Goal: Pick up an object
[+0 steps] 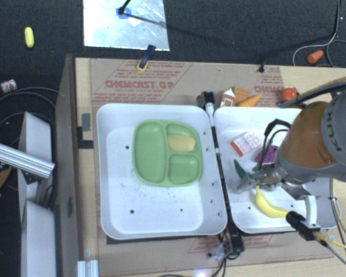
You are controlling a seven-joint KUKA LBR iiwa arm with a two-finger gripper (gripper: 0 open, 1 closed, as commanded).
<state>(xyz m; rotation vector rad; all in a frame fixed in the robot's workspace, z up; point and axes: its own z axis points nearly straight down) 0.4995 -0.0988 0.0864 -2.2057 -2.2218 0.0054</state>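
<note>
Seemingly the arm (317, 137) is leaning in low over the right bin (225, 154) because that is where the loose things lie, so a pick is most likely aimed there. Its gripper (251, 180) sits down near the bin floor, just above a banana (269, 205) and beside a dark green piece (240, 169); whether it is spread, pressed together or pinching anything I cannot tell, since the metal parts blur into the clutter. Nothing is clearly lifted, so I judge the pick as not yet made.

As for what the right bin holds, the banana lies along the near wall, curving toward the arm's base. A small white and red packet (245, 143) rests further back, and a purple item (269, 153) sits just beside the arm, partly hidden by it. The banana, being closest to the gripper, looks like the probable target.

Meanwhile the left bin (118, 212) carries a green divided plate (153, 154) set roughly in its middle, with a pale yellow item (181, 143) in the plate's upper right compartment.

Beyond the bins, an orange carrot-like piece (249, 101) lies on the surface (161, 82) against the right bin's far rim.
</note>
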